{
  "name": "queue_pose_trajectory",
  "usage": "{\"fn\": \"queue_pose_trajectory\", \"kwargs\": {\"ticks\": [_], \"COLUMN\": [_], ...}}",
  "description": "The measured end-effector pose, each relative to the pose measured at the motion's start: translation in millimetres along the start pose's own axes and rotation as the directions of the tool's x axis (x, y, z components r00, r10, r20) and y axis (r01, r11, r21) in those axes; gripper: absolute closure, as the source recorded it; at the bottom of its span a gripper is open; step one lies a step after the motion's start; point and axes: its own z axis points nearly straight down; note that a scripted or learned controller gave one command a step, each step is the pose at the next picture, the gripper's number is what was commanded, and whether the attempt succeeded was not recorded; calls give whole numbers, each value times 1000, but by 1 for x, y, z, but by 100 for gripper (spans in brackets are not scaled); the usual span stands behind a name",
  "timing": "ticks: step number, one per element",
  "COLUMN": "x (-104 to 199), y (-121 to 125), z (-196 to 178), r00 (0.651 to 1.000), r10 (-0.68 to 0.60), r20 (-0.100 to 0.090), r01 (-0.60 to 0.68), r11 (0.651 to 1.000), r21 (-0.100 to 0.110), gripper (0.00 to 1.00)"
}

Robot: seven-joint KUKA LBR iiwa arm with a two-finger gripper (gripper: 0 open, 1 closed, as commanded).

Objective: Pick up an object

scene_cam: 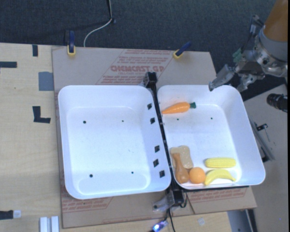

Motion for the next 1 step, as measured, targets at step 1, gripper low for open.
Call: {"fn": "queue_pose_trajectory", "kwargs": {"ticks": [1], "x": [-2], "y": [-4], "z": [-4], "r00": [1000], "r10": [4], "r20": [-2], "r01": [-4], "r11": [1000], "r21": [15], "gripper": [100]}}
